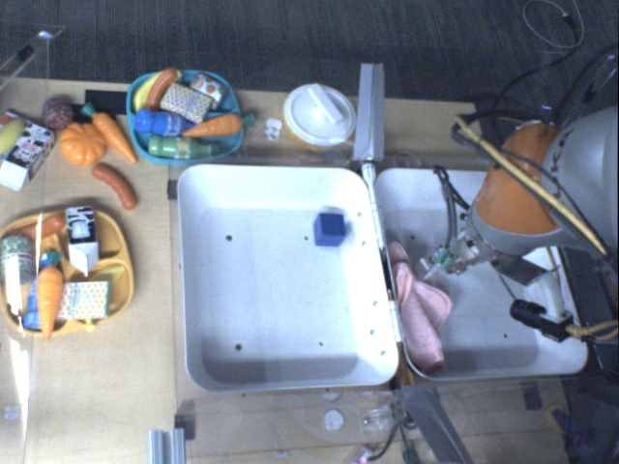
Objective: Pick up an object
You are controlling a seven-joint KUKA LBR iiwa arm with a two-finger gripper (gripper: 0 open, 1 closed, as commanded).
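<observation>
Cloth [422,309], pink and crumpled, lies at nine o'clock in the right bin [556,356], just at seven o'clock from my gripper [447,259]. Probably light and floppy; I'd pinch a raised fold. Jaw state: cannot tell.

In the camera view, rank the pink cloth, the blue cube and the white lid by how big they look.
1. Pink cloth, largest.
2. White lid, somewhat smaller.
3. Blue cube, clearly smallest.

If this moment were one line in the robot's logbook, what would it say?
arm: over right bin | gripper: low, beside pink cloth | blue cube: left bin, untouched | nothing lifted
</observation>
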